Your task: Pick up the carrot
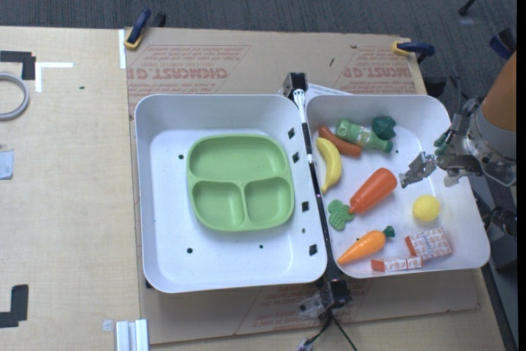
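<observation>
Two carrots lie in the right bin (460,123). The larger orange carrot (372,188) lies slanted at the bin's middle, its green top (339,214) pointing down-left. A smaller carrot (361,247) lies near the front wall, its green top at its right end. My gripper (433,173) hangs over the right part of this bin, right of the larger carrot and just above the yellow lemon (426,209). It looks open, with nothing between its fingers.
Also in the right bin are a banana (330,163), a green bottle (364,135), a broccoli piece (383,126), a red sausage (340,142) and a red-and-white box (429,242). The left bin (156,201) holds a green divided plate (241,181).
</observation>
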`<state>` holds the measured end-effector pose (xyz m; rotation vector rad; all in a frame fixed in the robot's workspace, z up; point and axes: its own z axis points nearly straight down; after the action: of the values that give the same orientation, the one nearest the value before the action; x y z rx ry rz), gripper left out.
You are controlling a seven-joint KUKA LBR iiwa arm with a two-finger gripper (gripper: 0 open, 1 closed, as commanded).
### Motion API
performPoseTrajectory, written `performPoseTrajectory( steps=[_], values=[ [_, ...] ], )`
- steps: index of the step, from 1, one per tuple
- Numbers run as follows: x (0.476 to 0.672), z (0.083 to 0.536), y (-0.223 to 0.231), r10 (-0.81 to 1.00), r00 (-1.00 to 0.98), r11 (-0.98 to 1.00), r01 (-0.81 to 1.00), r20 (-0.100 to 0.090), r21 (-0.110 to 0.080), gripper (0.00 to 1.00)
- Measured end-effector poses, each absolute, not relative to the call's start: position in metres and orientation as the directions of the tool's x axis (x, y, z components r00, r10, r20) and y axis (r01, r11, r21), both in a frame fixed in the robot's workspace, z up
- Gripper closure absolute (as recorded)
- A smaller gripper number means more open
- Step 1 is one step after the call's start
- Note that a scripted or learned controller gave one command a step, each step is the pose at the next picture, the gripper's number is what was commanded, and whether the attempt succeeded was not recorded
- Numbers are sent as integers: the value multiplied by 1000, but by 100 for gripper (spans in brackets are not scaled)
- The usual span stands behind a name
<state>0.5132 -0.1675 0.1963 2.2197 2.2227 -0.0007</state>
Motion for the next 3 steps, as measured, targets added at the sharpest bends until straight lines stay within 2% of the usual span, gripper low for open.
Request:
performPoseTrajectory(
  steps=[1,2,3],
  values=[
    [477,96,-121,993,121,-121,993,1,-3,0],
    [543,192,-71,957,289,-289,957,-1,0,0],
    [477,97,-104,946,323,-323,946,0,-2,0]
  ],
)
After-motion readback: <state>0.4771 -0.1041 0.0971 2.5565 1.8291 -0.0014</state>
